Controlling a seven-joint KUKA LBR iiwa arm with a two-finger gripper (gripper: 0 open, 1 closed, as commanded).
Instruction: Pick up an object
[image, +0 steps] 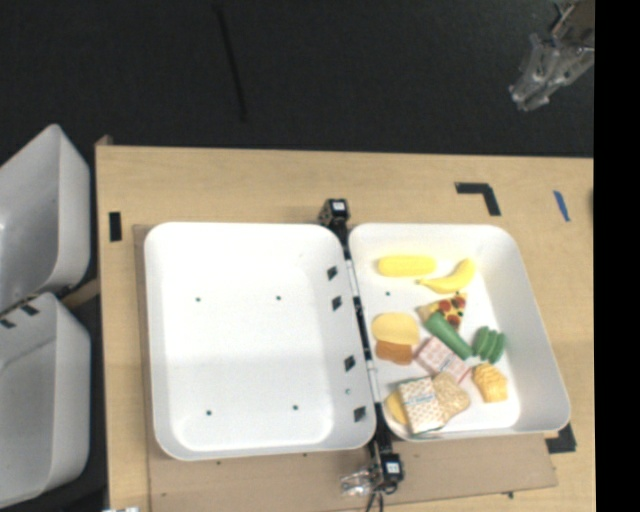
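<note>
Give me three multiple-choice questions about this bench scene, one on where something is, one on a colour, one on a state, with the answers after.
1. Which bin holds the toy food items?
A. the left bin
B. the right bin
C. both bins

2. What colour is the banana?
A. yellow
B. red
C. blue

3. Where is the gripper relative to the bins?
A. pressed down into the right bin
B. resting in the left bin
C. up at the top right of the view, away from both bins

Answers:
1 B: the items are clustered in the right bin.
2 A: the banana is yellow, beside a yellow lemon-like piece.
3 C: the gripper is against the dark background beyond the bench.
</note>
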